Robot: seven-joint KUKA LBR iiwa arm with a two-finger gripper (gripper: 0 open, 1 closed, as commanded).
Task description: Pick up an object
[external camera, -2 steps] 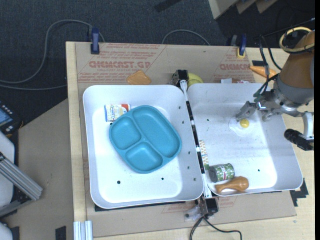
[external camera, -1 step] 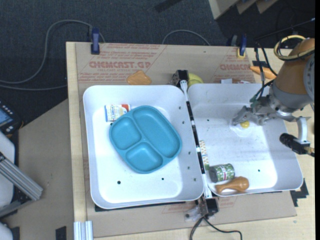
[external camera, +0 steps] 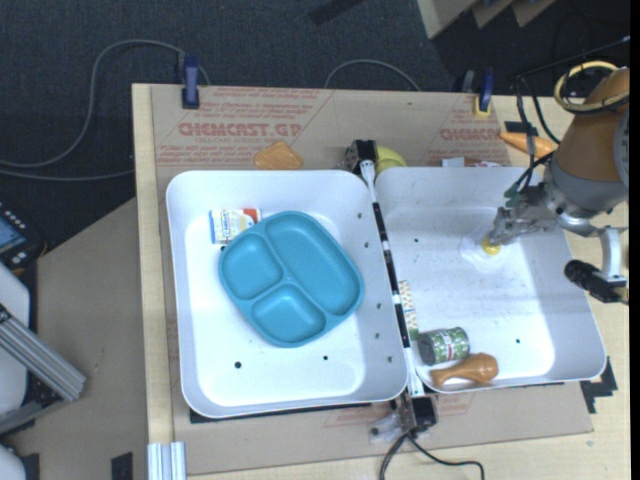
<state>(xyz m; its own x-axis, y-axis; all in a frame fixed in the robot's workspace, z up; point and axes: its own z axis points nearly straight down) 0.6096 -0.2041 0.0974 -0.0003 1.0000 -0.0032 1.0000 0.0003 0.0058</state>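
Pincer (external camera: 497, 236) tip obscuring small yellow object (external camera: 492, 248)

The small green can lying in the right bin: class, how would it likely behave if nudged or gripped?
The green can lies on its side, so a nudge would probably roll it. It touches the tan gourd-shaped toy, which may block rolling that way. Its round, likely smooth wall could slip from a grip.

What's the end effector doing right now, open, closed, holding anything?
End effector: down over a small yellow object in the right bin; open or closed cannot be told, and no grasp shows.
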